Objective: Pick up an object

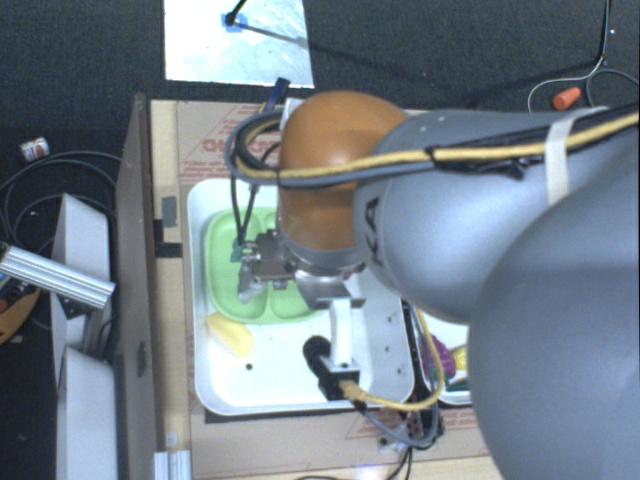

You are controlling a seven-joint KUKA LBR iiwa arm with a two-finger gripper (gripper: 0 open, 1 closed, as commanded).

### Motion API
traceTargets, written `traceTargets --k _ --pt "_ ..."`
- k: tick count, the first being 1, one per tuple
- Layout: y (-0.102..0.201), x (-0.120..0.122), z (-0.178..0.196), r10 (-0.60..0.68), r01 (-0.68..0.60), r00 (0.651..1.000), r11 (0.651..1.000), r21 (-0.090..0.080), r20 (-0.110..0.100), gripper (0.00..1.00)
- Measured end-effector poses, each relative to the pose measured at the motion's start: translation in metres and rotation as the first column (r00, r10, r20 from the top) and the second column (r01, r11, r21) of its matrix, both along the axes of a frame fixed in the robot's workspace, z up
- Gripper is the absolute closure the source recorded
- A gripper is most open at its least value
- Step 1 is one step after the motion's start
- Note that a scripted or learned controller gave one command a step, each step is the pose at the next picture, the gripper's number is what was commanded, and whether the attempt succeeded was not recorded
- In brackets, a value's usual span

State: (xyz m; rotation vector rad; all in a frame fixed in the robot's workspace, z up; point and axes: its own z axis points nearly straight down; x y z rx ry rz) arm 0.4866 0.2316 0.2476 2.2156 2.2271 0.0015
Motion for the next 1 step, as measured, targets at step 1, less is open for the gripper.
traceTargets --k 1 --pt "-0.0123 0.0592 0.0979 -0.001 0.001 1.0 1.0 0.003 0.013 0.0"
